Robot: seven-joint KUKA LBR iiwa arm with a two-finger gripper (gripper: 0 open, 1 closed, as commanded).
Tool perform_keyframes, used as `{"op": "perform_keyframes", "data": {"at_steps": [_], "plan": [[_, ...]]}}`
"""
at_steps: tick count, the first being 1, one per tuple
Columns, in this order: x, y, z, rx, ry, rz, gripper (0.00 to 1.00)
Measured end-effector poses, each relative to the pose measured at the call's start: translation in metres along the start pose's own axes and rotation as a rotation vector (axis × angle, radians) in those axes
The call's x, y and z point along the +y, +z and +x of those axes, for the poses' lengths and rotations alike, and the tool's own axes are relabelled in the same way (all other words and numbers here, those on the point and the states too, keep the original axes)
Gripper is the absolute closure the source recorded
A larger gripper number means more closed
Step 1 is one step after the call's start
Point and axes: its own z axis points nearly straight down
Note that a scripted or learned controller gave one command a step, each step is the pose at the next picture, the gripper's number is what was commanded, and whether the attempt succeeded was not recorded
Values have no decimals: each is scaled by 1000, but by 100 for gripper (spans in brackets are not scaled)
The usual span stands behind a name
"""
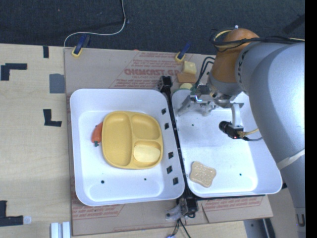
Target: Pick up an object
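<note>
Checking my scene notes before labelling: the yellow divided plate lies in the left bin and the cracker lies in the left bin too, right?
Not quite. The yellow divided plate does lie in the left bin, but the camera view shows the cracker in the right bin.

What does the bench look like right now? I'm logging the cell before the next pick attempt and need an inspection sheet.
Surface: two shallow white bins side by side, left bin and right bin, on a brown cardboard sheet.
Job's things: yellow divided plastic plate in the left bin, an orange object tucked under its left edge; tan cracker-like piece in the right bin.
Clutter: tan blocks beyond the right bin's far edge.
Grippers: gripper over the right bin's far end; finger state unclear.
Cables: white cable on the dark floor.
Surroundings: black tape marks on the bench.
</note>
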Motion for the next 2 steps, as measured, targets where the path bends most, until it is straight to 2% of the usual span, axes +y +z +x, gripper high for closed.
{"op": "perform_keyframes", "data": {"at_steps": [1,2], "plan": [[-8,0,5,0,2,1,0],[2,0,2,-1,0,5,0]]}}
